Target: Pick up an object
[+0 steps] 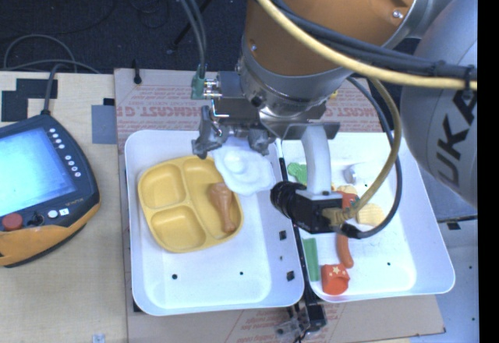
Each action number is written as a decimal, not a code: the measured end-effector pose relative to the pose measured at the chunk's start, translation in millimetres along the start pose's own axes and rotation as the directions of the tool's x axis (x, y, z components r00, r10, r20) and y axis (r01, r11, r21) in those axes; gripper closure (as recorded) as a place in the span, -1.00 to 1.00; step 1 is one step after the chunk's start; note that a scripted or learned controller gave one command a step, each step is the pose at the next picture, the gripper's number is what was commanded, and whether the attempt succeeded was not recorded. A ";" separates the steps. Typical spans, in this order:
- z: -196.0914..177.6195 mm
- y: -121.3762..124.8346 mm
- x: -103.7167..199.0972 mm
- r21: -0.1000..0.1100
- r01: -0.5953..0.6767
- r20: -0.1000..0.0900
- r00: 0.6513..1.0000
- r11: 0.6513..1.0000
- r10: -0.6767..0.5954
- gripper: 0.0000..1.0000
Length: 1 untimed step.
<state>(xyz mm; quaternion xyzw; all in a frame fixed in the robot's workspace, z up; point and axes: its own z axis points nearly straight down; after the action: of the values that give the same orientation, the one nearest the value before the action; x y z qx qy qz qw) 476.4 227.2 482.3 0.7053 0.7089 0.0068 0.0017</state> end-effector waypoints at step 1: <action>98.5 -3.3 -22.9 0.026 -0.006 0.014 1.000 1.000 0.006 1.00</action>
<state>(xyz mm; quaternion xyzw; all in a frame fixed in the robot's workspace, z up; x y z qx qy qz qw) 474.4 205.0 383.5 0.7073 0.7068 -0.0073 -0.0024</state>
